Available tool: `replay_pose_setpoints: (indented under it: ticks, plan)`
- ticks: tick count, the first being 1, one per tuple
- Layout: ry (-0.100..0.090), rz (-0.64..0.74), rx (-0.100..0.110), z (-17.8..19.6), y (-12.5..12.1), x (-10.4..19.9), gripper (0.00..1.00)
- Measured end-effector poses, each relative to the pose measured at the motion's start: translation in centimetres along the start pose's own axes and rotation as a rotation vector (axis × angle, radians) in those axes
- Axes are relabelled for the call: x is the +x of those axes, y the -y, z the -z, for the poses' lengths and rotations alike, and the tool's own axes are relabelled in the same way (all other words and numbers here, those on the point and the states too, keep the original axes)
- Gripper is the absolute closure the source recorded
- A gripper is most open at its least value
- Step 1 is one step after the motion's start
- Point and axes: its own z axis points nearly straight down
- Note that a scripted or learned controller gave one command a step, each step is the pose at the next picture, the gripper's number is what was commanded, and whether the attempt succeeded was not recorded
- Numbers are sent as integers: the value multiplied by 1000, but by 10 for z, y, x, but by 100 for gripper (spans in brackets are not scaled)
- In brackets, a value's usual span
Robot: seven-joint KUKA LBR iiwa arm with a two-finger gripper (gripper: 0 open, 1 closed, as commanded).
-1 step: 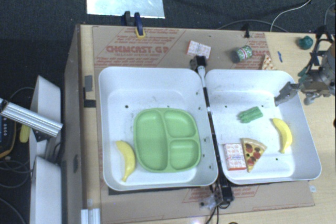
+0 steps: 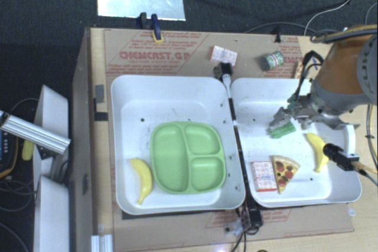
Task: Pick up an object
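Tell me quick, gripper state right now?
Gripper: down in the right bin over a green object; open, closed or holding cannot be told.

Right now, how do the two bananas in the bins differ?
The left-bin banana lies beside the green divided plate, near the bin's front corner; the right-bin banana lies just past the tool, by the pizza slice. The left-bin banana looks bigger and shows whole; the right-bin banana is partly crossed by a black part of the arm. Both are yellow, curved and lying flat.
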Motion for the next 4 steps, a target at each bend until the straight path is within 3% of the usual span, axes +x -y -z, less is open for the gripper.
replay_pose_setpoints:
  ticks: [1,2,3,4]
  plan:
    - [1,-2,-3,-64,-2,-9,0]
    - [3,-3,-5,-63,-37,-44,0]
    - [3,-2,-8,-52,-38,-44,100]
    - [0,1,-7,42,-30,38,100]
